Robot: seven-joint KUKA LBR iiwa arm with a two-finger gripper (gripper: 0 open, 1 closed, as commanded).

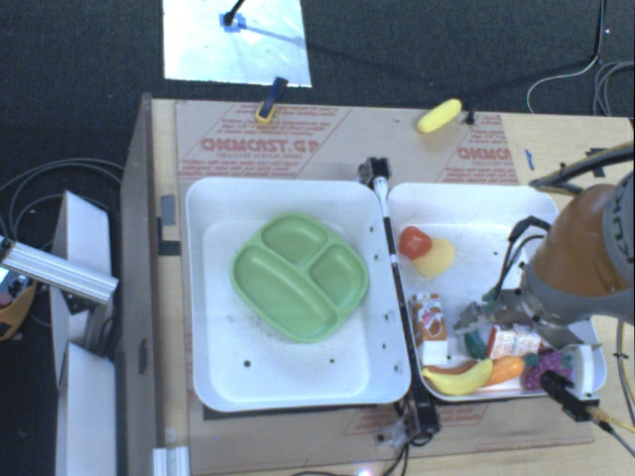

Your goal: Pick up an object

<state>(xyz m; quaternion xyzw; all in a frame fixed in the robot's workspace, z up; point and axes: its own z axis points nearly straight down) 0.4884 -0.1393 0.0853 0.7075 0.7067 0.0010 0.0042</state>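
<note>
A cluster of small toy foods lies in the lower part of the right white bin (pixel 476 198): a yellow banana (pixel 454 379) along the lower wall, an orange carrot (pixel 504 369) touching its right end, a purple bunch of grapes (pixel 548 369) further right, a red and white carton (pixel 513 343) just above the carrot, and a small brown and white packet (pixel 429 317) near the divider between the bins. Higher in the same bin, a red tomato (pixel 414 240) sits touching a pale yellow fruit (pixel 437 258). The gripper (pixel 478 323) hangs low over the cluster, just beside the carton and between it and the packet; whether it is spread or closed, and whether it has hold of anything, cannot be told from this angle. The grey arm with its orange band (pixel 585 256) reaches in from the right. The left white bin (pixel 213 365) holds a green divided plate (pixel 300 278). Beyond the bins, on the bench (pixel 337 137), lies a yellow object (pixel 439 116).
</note>
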